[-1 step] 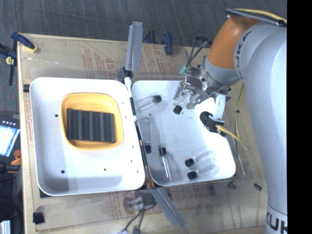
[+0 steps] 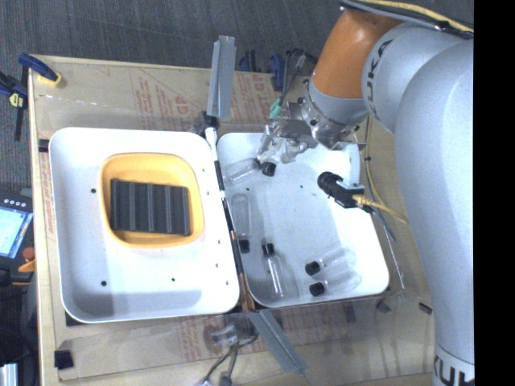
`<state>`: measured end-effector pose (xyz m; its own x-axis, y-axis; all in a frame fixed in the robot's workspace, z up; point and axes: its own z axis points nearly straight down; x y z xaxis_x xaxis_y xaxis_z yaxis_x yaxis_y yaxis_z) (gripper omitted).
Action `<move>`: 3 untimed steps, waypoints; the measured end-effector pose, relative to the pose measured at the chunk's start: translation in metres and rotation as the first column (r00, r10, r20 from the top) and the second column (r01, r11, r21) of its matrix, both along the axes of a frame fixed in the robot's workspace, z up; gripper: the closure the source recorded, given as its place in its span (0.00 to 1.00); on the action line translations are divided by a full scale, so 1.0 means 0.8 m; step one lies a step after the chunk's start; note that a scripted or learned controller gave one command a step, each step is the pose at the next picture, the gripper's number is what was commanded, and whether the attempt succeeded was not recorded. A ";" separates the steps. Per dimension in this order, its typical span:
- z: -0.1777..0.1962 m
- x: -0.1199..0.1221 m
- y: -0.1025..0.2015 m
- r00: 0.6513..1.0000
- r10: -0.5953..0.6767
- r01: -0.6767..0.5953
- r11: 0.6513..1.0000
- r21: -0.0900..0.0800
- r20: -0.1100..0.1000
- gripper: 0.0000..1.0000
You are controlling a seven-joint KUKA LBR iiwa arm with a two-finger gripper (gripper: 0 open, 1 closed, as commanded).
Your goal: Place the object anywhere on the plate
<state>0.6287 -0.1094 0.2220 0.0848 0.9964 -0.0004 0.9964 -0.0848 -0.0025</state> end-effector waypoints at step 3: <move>-0.039 -0.026 0.118 0.815 0.579 -0.579 0.815 0.003 -0.002 1.00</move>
